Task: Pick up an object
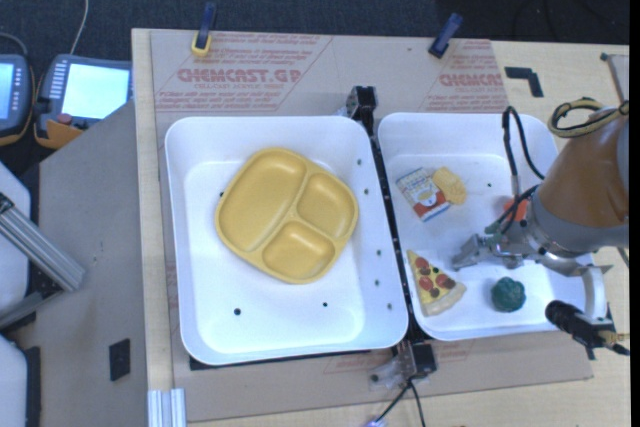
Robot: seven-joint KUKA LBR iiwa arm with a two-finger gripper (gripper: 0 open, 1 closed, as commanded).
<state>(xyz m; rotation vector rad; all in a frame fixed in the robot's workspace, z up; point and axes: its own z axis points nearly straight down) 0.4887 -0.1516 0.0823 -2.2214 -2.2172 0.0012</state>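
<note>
The right bin [470,124] holds several small toy foods. A pizza slice [436,281] lies at its front left, and a dark green broccoli-like lump [508,294] sits at the front middle. A small white, red and blue carton [423,194] lies further back, touching a yellow snack piece [450,185]. My gripper [482,253] hangs low over the right bin, between the pizza slice and the green lump and slightly behind both. Nothing is seen held in it. The grey arm with its orange band [590,180] covers the bin's right side.
The left bin [180,215] holds a yellow divided plate [288,213] near its middle. A black divider with clamps [362,101] runs between the bins. Cables [515,150] loop by the arm. A black part [572,319] juts out at the right bin's front right corner.
</note>
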